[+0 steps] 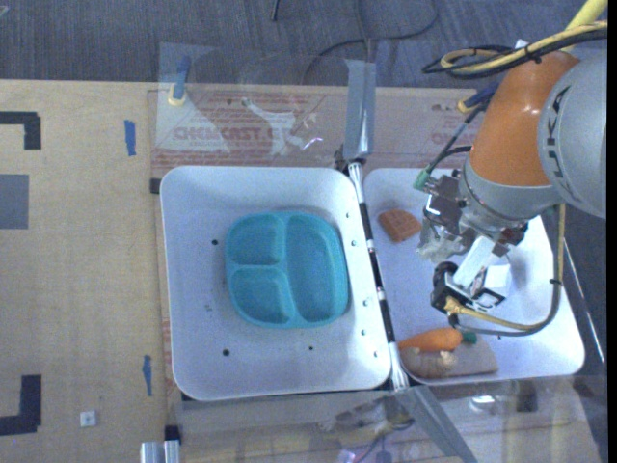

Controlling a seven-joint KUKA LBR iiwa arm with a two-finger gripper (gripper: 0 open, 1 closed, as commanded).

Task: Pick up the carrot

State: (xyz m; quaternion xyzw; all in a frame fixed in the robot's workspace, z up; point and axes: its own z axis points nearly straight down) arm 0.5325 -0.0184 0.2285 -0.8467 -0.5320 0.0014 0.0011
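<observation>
The carrot point(434, 340) is orange with a green tip and lies near the front left corner of the right bin point(549, 355), resting on the back edge of a tan flat piece point(453, 361). My gripper point(436, 242) hangs over the middle of the right bin, above and behind the carrot and well apart from it. Nothing shows between its fingers, and the wrist hides how they stand.
A brown bread-like piece point(398, 224) lies at the back left of the right bin, just left of the gripper. The left bin point(193, 345) holds a teal divided plate point(286, 268). The ridge between the bins point(371, 268) runs close to the carrot.
</observation>
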